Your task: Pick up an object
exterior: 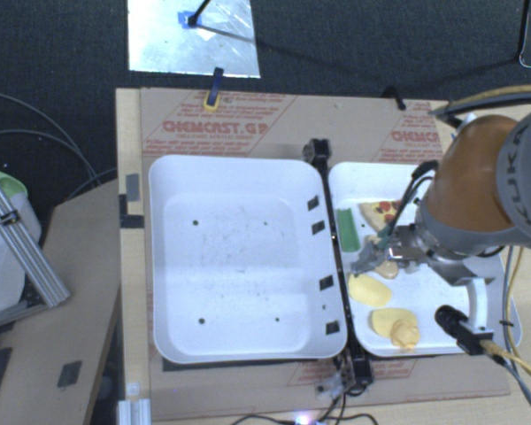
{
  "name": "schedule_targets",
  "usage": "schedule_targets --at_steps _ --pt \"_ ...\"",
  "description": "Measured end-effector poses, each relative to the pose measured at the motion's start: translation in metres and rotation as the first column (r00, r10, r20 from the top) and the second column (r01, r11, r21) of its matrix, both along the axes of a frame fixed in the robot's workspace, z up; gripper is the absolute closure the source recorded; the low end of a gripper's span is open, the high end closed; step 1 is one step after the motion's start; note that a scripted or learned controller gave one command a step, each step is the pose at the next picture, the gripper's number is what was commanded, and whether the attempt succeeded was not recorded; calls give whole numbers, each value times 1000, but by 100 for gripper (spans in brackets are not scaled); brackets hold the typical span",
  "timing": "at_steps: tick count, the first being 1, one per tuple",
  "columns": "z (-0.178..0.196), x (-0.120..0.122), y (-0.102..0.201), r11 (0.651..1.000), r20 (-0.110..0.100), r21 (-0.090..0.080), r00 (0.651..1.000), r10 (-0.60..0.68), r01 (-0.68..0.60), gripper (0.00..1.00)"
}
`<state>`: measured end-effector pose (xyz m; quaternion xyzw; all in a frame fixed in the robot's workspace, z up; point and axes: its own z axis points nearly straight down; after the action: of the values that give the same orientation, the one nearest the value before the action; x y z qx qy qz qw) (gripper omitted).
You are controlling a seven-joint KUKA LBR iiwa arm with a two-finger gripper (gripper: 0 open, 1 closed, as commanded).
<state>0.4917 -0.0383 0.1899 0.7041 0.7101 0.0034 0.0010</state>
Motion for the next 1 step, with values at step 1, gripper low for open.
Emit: schedule_targets --at_steps 1 --pt "-88 -7 -48 1000 -13 -4 1000 -12 12 0"
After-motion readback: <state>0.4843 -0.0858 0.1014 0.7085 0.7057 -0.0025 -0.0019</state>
